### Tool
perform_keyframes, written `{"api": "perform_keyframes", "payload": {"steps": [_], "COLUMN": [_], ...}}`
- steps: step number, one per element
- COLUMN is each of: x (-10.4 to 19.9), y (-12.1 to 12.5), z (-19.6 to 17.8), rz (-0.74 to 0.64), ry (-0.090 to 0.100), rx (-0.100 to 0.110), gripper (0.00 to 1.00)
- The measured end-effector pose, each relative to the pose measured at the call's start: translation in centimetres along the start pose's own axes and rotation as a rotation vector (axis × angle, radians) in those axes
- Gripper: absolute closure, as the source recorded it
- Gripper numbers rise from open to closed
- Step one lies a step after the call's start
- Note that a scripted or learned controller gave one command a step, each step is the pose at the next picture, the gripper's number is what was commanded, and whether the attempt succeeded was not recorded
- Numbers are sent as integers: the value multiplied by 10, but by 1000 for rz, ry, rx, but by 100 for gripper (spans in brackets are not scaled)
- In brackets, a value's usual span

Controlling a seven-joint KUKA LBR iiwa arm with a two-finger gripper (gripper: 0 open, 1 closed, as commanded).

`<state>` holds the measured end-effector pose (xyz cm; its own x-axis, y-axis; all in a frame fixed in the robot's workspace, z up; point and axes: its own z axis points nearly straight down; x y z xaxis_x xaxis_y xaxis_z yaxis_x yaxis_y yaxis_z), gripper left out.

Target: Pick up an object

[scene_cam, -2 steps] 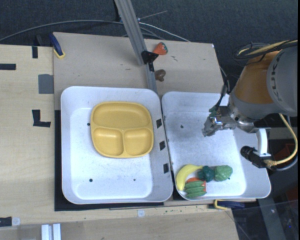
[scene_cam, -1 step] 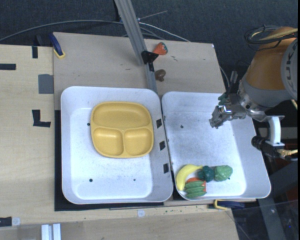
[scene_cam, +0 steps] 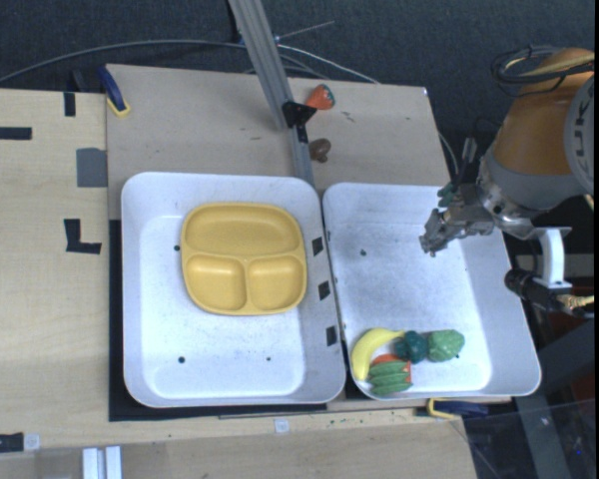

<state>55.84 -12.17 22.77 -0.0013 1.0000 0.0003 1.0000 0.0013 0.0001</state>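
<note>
Pick hasn't landed, as far as I can see. Gripper [scene_cam: 436, 239] sits over the right bin [scene_cam: 399, 287], upper right part, above bare floor with nothing under it. I can't tell how the jaws stand from this angle, and I see no object in them.

Candidates are bunched in the right bin's near corner, well apart from the gripper: banana [scene_cam: 368, 348], a dark teal piece [scene_cam: 413, 345], a green piece [scene_cam: 445, 343] and a red-and-green piece [scene_cam: 389, 373], all touching or nearly so. Left bin [scene_cam: 150, 367] has the yellow tray [scene_cam: 245, 257].

My read: still to do are the move to the cluster, descent, grasp and lift. Tight clustering could spoil a clean grasp.
</note>
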Motion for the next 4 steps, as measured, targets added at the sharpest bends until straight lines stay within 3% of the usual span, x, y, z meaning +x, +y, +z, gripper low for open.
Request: {"api": "perform_keyframes", "payload": {"steps": [3, 4], "x": [164, 215], "y": [0, -16], "z": [-2, -10], "rz": [-8, -7], "ry": [2, 2], "rx": [2, 2], "gripper": [100, 100]}}
